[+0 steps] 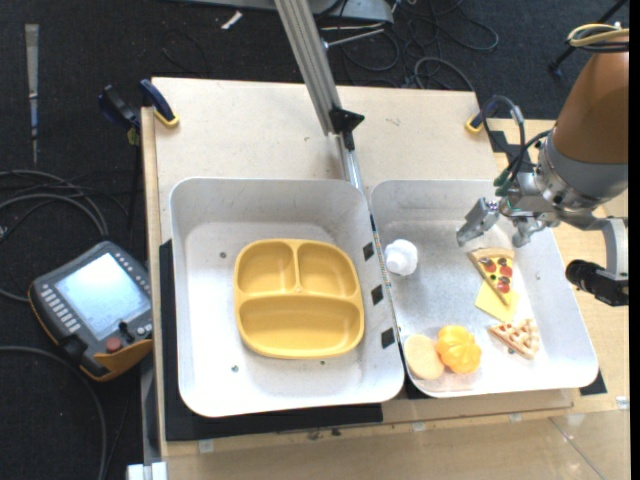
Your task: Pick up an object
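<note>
Camera view: the tool (500,224) hangs spread and empty above the pizza slice (496,282) in the right bin (575,353); nothing is lifted yet.

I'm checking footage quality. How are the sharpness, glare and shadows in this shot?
Camera view: sharp overall, even light; mild sheen on the right bin; soft shadows under the yellow tray and the claw; the arm slightly soft at the edge.
</note>
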`<state>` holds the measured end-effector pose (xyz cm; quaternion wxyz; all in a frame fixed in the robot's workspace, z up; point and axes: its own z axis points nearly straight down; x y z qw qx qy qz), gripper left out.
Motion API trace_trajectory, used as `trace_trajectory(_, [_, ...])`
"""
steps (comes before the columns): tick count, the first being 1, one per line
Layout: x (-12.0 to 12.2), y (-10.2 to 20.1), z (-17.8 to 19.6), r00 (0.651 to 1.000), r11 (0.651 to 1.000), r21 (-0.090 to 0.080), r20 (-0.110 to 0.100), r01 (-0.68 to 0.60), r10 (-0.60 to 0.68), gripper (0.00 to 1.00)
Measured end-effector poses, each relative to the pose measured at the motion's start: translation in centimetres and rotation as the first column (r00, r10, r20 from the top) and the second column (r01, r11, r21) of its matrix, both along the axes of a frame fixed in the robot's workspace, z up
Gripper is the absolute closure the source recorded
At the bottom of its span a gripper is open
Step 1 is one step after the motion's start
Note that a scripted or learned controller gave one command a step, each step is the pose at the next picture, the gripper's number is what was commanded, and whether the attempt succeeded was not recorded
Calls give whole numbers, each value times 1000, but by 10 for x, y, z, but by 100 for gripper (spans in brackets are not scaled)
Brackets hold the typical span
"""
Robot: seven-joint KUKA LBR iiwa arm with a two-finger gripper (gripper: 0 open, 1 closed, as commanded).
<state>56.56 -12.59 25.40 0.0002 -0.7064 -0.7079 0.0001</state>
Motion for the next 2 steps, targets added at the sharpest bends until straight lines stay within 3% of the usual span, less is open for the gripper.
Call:
trace_trajectory(1, [0, 0, 0, 1000, 1000, 0, 0, 1, -1, 0])
trace_trajectory(2, [-2, 3, -64, 1000, 1000, 1, -6, 2, -2, 0])
